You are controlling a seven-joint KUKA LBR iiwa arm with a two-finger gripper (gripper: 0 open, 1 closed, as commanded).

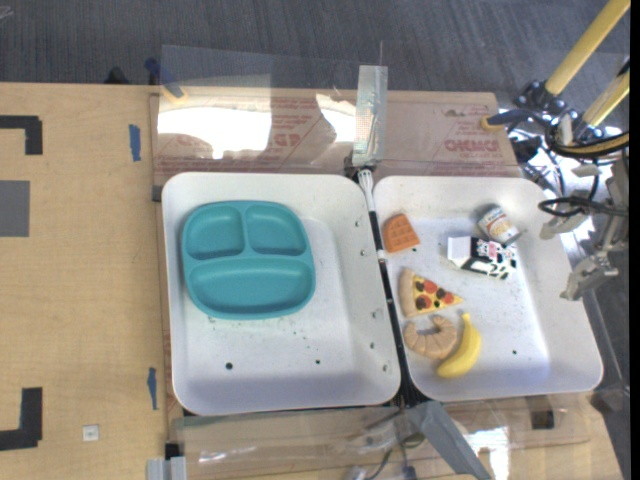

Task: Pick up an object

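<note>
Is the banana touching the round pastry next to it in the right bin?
Touching. In the camera view, the banana curves around the right side of the pastry, and their edges meet with no white bin floor visible between them.

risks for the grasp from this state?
1. The banana, the round pastry and the pizza slice touch or overlap, so a grasp there may catch two or push one away.
2. The orange item lies near the right bin's left wall, which could obstruct a finger.
</note>
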